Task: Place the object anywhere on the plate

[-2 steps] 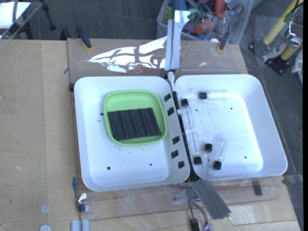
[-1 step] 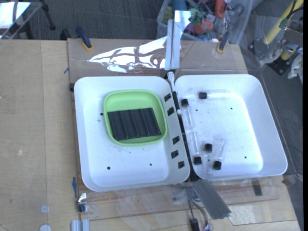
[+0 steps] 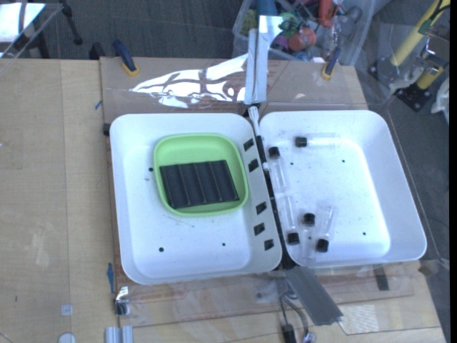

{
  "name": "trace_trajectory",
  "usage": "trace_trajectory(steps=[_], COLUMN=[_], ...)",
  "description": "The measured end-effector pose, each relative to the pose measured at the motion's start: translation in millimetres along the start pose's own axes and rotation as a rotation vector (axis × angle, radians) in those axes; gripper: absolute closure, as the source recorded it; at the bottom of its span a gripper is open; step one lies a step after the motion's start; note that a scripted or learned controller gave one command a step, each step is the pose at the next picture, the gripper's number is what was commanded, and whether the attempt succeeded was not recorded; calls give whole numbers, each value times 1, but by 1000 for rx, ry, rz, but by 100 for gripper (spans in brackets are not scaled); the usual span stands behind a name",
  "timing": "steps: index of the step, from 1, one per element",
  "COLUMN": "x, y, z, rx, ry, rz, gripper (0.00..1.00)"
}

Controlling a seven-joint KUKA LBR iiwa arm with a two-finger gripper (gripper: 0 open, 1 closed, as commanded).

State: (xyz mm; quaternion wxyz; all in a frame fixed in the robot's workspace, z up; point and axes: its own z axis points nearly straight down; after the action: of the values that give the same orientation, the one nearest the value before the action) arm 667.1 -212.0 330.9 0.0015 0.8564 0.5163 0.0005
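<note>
A light green square plate [image 3: 202, 146] sits in the middle of the left white bin [image 3: 143, 252]. A black ribbed rectangular object [image 3: 198, 183] lies flat on the plate, covering most of its floor, with its long side running left to right. In the right white bin [image 3: 375, 163] lie several clear plastic tubes with black caps: one near the back [image 3: 314, 142], one along the left wall [image 3: 278, 171], and two near the front [image 3: 325, 224].
Black clips [image 3: 255, 186] line the divider where the two bins meet. A clear box of colourful toys [image 3: 307, 13] stands behind the bins. Shiny foil [image 3: 193, 88] lies on the bench at the back. Bare wooden bench [image 3: 50, 191] lies to the left.
</note>
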Motion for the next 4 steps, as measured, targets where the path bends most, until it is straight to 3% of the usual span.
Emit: trace_trajectory(steps=[1, 2, 3, 4], x=[1, 3, 9, -3], y=[-1, -1, -6, -5], z=[32, -60, 9, -58], rx=[7, 2, 6, 2], ry=[-1, 0, -2, 0], rz=[30, 166, 239, 348], gripper=[0, 0, 0, 0])
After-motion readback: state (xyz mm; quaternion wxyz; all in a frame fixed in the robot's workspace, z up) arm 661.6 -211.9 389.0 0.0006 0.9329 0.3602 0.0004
